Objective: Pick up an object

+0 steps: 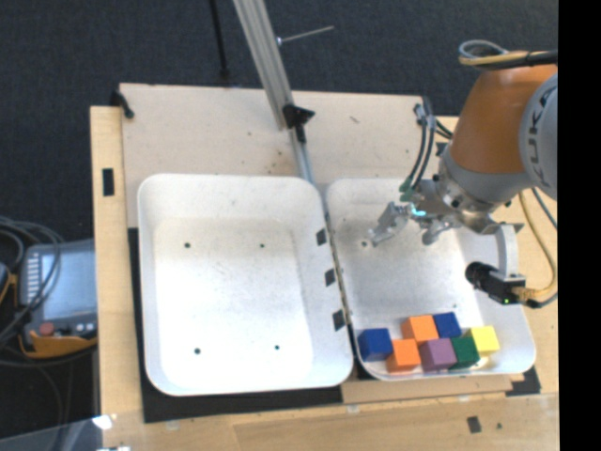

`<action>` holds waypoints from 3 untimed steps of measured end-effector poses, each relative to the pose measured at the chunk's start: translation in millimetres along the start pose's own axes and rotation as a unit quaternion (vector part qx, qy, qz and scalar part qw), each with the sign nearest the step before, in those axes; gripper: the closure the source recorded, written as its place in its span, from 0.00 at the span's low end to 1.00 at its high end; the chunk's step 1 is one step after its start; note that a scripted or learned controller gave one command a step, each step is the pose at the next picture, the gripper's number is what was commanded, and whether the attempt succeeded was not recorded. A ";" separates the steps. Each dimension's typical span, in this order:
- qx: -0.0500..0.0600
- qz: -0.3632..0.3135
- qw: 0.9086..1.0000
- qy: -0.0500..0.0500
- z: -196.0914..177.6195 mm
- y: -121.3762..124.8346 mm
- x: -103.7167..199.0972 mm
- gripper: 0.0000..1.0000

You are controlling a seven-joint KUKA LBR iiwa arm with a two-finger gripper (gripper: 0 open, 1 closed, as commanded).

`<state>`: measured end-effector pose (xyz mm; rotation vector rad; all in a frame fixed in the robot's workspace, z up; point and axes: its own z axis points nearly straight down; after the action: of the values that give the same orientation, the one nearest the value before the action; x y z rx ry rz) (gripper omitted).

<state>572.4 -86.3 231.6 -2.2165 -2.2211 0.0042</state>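
Observation:
Several small coloured blocks lie clustered at the near edge of the right bin (399, 285): a blue block (375, 343), an orange block (422, 328), a second blue one (447, 324), a yellow block (485, 338), another orange one (405, 353), a purple block (438, 353) and a green block (465, 349). My gripper (408, 232) hangs over the far half of that bin, well away from the blocks. It is open, its fingers spread, with nothing between them.
The left bin (235, 280) lies beside the right one. A slanted aluminium post (268, 54) comes down to the gap between the bins at the back. A grey control box (58, 285) with cables sits off the bench at the left.

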 end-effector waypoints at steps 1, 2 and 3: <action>-0.003 0.001 1.000 0.000 -2.4 0.9 -0.3 0.00; 0.001 0.002 1.000 -0.001 60.8 0.3 -3.5 0.00; 0.001 0.003 1.000 -0.001 123.1 3.7 -6.5 0.00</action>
<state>575.6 -92.8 108.5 -2.2231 -2.2154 0.0075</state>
